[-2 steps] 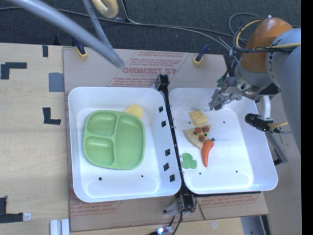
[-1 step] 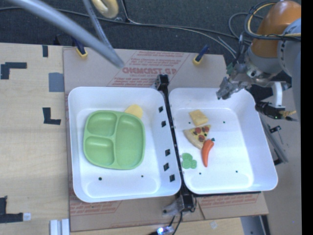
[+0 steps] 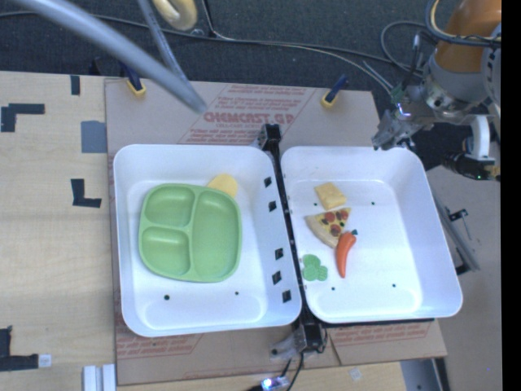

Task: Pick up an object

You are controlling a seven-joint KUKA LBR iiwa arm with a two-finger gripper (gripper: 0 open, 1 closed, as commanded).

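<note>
In the right bin point(image 3: 423, 218) lie a yellow cracker-like piece point(image 3: 330, 195), a pizza slice point(image 3: 329, 224), an orange carrot point(image 3: 345, 253) and a green broccoli piece point(image 3: 313, 268). The left bin point(image 3: 130, 300) holds a green divided plate point(image 3: 191, 232) with a yellow piece point(image 3: 223, 186) peeking out behind its far edge. My gripper point(image 3: 391, 133) hangs above the right bin's far right corner, away from all the food pieces. Nothing shows between its tips.
A black divider with clips point(image 3: 279, 218) runs between the two bins. Cables point(image 3: 358, 63) cross the dark surface behind the bins. A grey pole point(image 3: 98, 31) slants across the top left. Cardboard point(image 3: 244, 112) lies under the bins.
</note>
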